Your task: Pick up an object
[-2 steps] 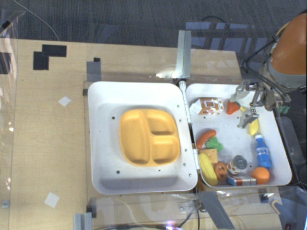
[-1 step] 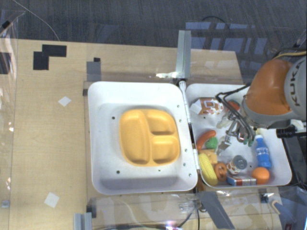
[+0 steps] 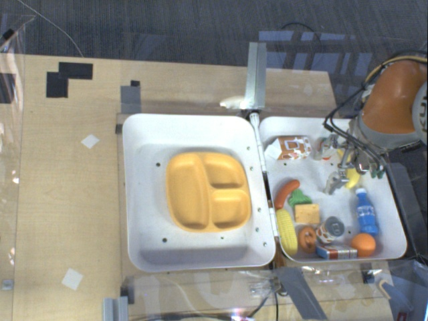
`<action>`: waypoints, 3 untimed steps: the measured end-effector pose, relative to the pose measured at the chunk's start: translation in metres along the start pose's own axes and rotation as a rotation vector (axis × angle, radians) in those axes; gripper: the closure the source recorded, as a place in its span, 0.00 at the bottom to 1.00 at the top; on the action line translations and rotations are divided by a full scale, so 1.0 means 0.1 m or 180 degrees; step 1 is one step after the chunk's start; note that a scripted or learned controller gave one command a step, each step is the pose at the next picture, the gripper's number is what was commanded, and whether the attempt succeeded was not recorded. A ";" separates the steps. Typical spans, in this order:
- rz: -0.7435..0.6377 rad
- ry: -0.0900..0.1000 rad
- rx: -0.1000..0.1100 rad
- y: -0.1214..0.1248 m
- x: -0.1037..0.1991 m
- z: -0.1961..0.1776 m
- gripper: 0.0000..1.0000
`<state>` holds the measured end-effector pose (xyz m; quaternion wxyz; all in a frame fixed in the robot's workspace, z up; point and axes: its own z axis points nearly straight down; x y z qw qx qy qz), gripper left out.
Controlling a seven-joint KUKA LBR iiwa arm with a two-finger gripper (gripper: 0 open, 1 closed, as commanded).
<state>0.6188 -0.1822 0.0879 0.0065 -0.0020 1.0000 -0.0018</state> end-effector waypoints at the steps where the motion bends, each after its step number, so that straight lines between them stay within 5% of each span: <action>1: 0.0814 0.0015 -0.0010 0.53 0.26 -0.29 0.00; 2: 0.0898 0.0010 -0.0008 0.78 0.61 -0.04 0.00; 3: 0.1758 0.0006 -0.0005 0.61 0.15 -0.86 0.00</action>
